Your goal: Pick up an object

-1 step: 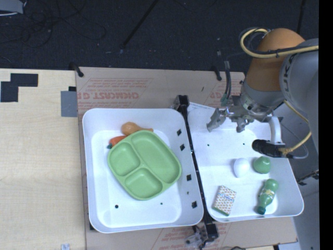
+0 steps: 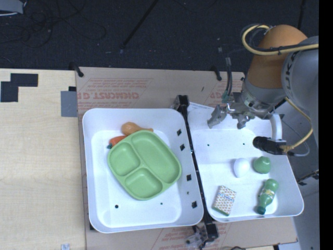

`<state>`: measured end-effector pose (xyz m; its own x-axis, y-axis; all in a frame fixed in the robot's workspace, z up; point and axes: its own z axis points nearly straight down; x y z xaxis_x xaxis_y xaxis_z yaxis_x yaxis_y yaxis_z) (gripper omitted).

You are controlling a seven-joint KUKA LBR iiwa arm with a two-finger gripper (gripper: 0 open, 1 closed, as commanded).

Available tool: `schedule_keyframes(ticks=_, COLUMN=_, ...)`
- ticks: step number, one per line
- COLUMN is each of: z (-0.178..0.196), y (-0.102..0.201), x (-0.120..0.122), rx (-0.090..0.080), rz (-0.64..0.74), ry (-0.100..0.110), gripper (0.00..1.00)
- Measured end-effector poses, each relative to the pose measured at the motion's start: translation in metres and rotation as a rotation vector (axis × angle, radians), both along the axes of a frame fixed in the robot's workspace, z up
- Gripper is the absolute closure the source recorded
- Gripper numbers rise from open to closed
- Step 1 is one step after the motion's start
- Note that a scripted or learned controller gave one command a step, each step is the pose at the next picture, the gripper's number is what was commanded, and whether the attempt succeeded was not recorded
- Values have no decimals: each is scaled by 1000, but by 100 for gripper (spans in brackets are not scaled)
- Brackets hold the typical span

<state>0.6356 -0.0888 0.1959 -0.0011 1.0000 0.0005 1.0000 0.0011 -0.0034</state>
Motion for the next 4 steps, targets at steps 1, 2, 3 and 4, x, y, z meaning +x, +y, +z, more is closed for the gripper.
schedule_keyframes(ticks=1, z=-45, y=-1, x=4, rx=0, rz=0, ry=3, gripper=0)
schedule_keyframes(ticks=2, z=-90, y=4, x=5, rx=0, rz=1, ry=3, gripper=0)
schedule_keyframes(ticks=3, z=-110, y=6, x=5, rx=-1, rz=0, ry=2, gripper=0)
schedule_keyframes(ticks=4, z=-98, y=5, x=5, rx=0, rz=-1, ry=2, gripper=100)
